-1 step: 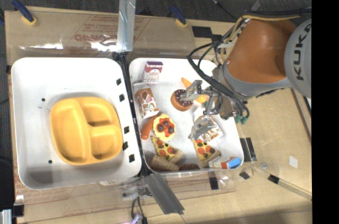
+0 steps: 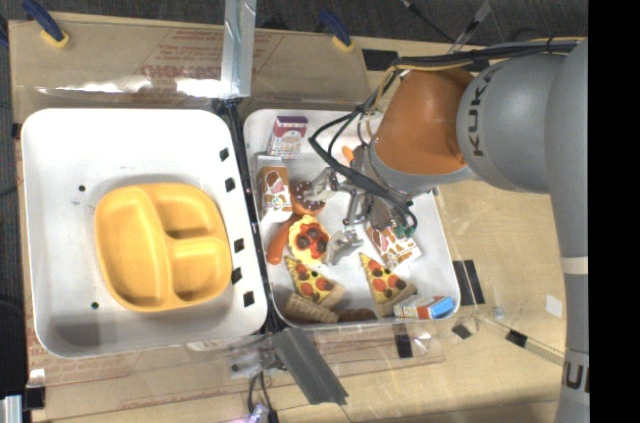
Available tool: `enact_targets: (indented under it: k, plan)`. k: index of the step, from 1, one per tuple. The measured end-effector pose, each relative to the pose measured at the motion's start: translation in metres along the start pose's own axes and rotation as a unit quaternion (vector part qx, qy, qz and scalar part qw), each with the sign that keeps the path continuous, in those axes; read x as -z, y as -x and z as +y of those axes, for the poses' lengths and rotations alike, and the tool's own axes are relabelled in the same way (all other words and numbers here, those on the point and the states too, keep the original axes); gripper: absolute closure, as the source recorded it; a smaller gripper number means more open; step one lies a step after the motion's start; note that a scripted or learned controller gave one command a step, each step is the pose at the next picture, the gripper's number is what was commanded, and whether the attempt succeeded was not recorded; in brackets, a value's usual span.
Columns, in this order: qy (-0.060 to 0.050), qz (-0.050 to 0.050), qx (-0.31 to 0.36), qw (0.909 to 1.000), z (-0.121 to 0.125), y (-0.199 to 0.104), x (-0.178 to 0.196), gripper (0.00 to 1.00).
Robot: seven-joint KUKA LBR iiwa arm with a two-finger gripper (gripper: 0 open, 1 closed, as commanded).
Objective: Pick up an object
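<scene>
The arm's gripper hangs low inside the right bin, below the orange wrist band and the loops of black cable. Whether it is spread or closed cannot be told: the metal parts merge with the clutter under them, and nothing is seen clamped in it.

Directly beside the gripper, toward the left bin, lies a round pizza piece, dark toppings on yellow; it appears to sit at or just under the tool's edge, though contact cannot be confirmed. This is judged the nearest candidate for the pick. Its shape is roughly round, so no long axis constrains the approach.

Below and slightly left of the gripper lies a pizza slice. A second pizza slice lies below and to the right, its tip pointing up toward the gripper. An orange carrot-like piece lies farther left, its long axis running down the bin wall. A brown packet lies up and left, with a white-and-maroon carton beyond it.

Farthest out, the left bin holds a yellow divided tray, well apart from the gripper.

The coming move is judged to turn on a small shift leftward and a descent over the round piece.
</scene>
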State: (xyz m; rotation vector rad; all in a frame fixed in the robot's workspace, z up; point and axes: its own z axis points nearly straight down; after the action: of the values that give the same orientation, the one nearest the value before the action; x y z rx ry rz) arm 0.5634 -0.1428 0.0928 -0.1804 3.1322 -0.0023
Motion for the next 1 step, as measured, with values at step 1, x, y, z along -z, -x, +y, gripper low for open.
enact_targets:
  k: [1]
  plan:
    - [-0.003, -0.002, -0.074, 0.9972, 0.0395, -0.0445, 0.0014, 0.00]
